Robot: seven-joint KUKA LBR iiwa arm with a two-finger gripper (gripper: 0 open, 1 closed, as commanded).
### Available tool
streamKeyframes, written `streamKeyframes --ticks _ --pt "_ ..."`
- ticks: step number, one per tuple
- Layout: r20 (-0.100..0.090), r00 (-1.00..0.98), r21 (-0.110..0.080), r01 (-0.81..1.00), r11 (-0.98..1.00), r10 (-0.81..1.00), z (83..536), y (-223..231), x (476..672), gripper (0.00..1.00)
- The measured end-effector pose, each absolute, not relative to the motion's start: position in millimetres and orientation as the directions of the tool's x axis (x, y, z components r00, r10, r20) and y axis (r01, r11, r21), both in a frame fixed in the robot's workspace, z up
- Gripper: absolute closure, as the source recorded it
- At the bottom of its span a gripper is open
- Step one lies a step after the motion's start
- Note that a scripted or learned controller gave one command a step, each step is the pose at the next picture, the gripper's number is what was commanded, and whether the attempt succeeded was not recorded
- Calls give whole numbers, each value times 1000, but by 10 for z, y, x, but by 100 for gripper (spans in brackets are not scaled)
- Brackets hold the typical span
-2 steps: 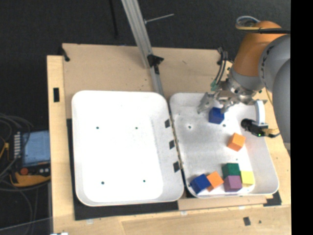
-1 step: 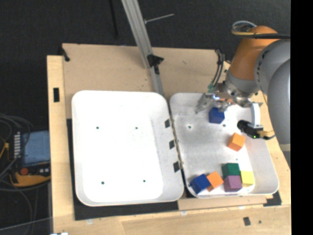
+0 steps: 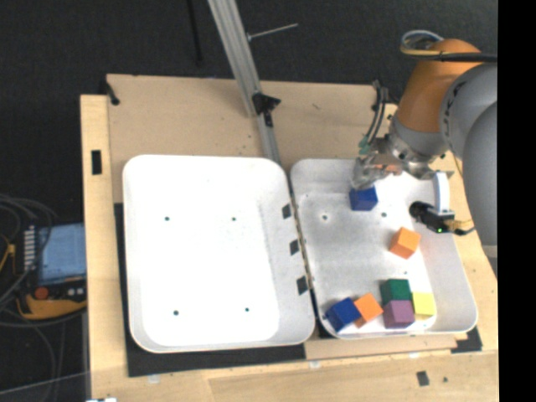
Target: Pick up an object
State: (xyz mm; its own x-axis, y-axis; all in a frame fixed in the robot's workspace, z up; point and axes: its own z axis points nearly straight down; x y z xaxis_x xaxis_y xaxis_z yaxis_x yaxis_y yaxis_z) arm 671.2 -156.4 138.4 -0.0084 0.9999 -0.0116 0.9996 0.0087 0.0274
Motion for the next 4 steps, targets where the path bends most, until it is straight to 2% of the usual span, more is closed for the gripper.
streamKeyframes --ticks 1,3,4 --pt "-1 -6 8 1000 6 1000 2020 -1539 6682 100" --pt "-1 -7 7 1000 7 1000 2946 -1564 6703 100" --pt "0 -5 0 1000 5 1000 2972 -1133 6476 100"
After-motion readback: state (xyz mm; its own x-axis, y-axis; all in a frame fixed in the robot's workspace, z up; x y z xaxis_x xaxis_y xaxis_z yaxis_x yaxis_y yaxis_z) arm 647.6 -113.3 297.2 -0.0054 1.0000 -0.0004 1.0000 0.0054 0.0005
